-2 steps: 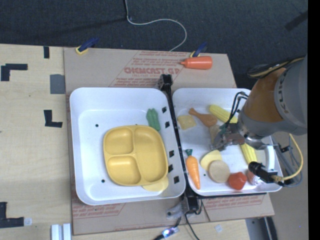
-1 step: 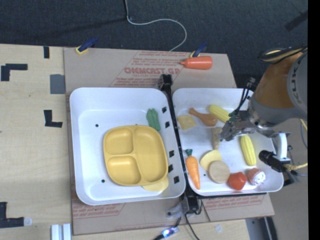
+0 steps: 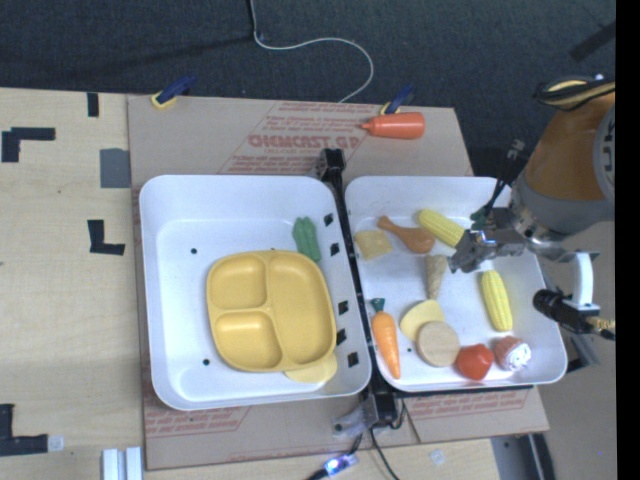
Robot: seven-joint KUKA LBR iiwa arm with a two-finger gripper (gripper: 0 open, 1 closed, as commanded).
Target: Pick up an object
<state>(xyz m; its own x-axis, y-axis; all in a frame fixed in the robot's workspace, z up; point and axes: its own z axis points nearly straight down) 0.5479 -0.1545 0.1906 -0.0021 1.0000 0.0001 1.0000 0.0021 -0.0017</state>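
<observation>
The claw (image 3: 474,253) hangs low over the right bin (image 3: 455,190), near its right wall, and its dark fingers merge at this slant, so I cannot tell how far apart they stand; nothing visibly sits between them. Just below and right of it lies a corn cob (image 3: 496,300), the likeliest target, with its long axis running roughly up and down the view, top end tipped slightly left toward the claw. A second cob (image 3: 441,227) lies just left of the claw, pointing diagonally from upper left to lower right, and a pale wedge (image 3: 434,274) stands just below-left. The main risk, as I judge it, is crowding: a descent between these three could land on one end of a cob instead of across its middle, so the round body rolls or squirts out. Closing along the long axis instead of across it would likely slip too. The bin wall close by could also catch a finger. The left bin (image 3: 170,203) holds a yellow tray (image 3: 270,308), well apart.
</observation>
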